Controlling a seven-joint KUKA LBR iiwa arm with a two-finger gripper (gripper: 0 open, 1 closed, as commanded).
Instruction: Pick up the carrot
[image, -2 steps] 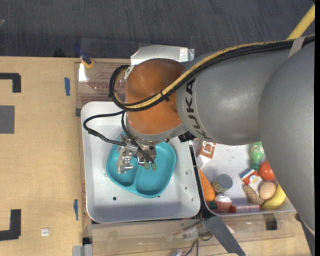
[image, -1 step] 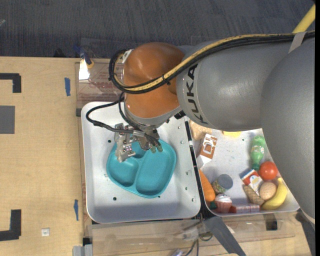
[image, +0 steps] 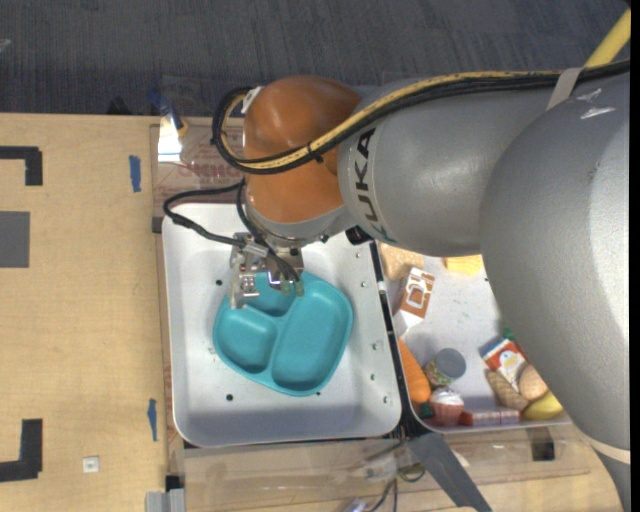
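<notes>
Overhead, the grey arm (image: 470, 150) reaches in from the right and covers much of the right bin (image: 470, 300), its orange band (image: 290, 150) sitting above the left bin (image: 190, 400). Left bin holds a teal divided tray (image: 300, 345) with two hollows. Gripper (image: 262, 280) hangs at the tray's upper left edge, over or just touching the rim; cannot tell which. Whether it is open or closed cannot be read from this angle, and nothing is visibly gripped. Carrot (image: 414, 372) lies in the right bin, tight against the bin's left wall, near the front. Bearing from gripper to carrot: to the right and toward the front of the bench, across the divider between the bins. Carrot's long axis runs roughly back-to-front, leaning a little rightward toward the front, nearly parallel to the wall. A small grey round thing (image: 447, 364) and a red-and-white item (image: 448, 406) sit just beside it. Judgement: task not started on the carrot; the wall beside it leaves little room on that side for a grasp.
</notes>
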